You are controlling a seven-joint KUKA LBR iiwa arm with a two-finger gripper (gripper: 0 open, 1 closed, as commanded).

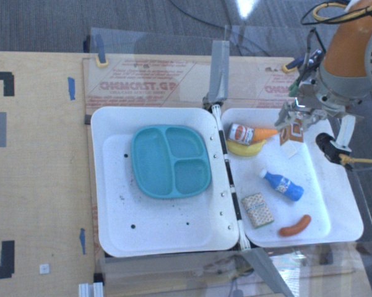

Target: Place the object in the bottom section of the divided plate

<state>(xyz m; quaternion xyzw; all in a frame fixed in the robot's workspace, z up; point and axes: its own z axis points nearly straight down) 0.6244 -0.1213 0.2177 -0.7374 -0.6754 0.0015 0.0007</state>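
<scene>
A teal divided plate (152, 163) lies in the left bin (111, 228), with one long section on its left and two smaller ones on its right, all bare. My gripper (293, 127) hangs over the back of the right bin (338, 210), just right of an orange carrot (265, 132). The carrot lies against a small red-and-white can (240, 132) and a yellow banana (244, 147). Nearer the front lie a blue bottle (283, 185), a patterned tan block (257, 210) and a red sausage (295, 225).
A grey divider post (219, 73) stands behind the wall between the two bins. The arm's orange-banded wrist (350, 48) fills the upper right, with yellow cable around it. The wooden bench (37, 166) stretches to the left.
</scene>
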